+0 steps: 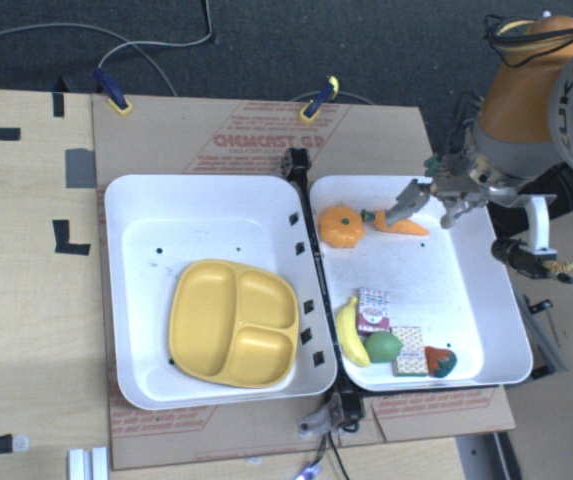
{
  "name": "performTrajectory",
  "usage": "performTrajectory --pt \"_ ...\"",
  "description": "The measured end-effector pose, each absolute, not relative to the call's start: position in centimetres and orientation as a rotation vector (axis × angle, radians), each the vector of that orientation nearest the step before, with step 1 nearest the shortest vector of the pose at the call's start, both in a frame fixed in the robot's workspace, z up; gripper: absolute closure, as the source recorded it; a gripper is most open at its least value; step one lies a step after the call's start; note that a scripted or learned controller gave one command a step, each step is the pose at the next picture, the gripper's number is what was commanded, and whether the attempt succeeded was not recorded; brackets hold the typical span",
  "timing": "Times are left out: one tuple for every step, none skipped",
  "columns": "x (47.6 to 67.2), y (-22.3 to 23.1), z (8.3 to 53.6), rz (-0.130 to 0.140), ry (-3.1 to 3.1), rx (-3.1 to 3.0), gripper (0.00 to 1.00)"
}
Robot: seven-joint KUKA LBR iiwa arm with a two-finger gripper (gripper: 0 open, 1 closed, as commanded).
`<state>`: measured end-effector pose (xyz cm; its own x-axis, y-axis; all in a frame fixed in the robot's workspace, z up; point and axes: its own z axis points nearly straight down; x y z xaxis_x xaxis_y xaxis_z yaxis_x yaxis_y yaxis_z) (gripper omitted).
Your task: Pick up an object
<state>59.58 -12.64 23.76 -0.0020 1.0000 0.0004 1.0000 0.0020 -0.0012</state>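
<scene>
Camera view: the pincer (423, 206) hangs over the far part of the right-hand bin (466, 268), reached in from the right on the grey arm with its orange band (526, 88). One finger (404, 205) shows as a grey bar slanting down toward the carrot; a second grey part lies to its right. The two appear spread apart with nothing between them, so the pincer is judged open and empty.

Directly below and just left of the pincer lies a toy carrot (398, 225), orange with a green tip, flat on the bin floor. The visible finger overlaps or nearly touches it; contact cannot be confirmed. Just beyond the carrot, further left, sits a small orange pumpkin-like fruit (340, 226) against the bin's dividing wall. Well below the pincer, at the near end of the same bin, is a cluster: a banana (350, 334), a green fruit (383, 346), a small patterned carton (373, 311), and a further small box (407, 352) with a red and dark piece (442, 360) beside it. The left-hand bin (136, 268) holds a yellow divided tray (234, 322).

Judgement: the carrot is the likely target. A sound grasp calls for straddling its thick middle across the narrow axis, descending fully to the floor before closing, and keeping clear of the pumpkin.

Limitations: the fingertips are blurred, and pincer height above the bin cannot be read. The near cluster's items overlap, and the red and dark piece cannot be identified.
</scene>
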Motion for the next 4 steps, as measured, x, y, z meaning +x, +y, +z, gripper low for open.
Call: performTrajectory --pt "64.3 -15.4 17.1 0.005 -2.221 -2.22 0.0" --pt "66.7 -19.8 12.6 0.006 -2.221 -2.221 0.0" --pt "66.9 -14.2 8.7 0.001 -2.225 -2.22 0.0" --pt "66.9 -14.2 9.7 0.001 -2.228 -2.219 1.0"
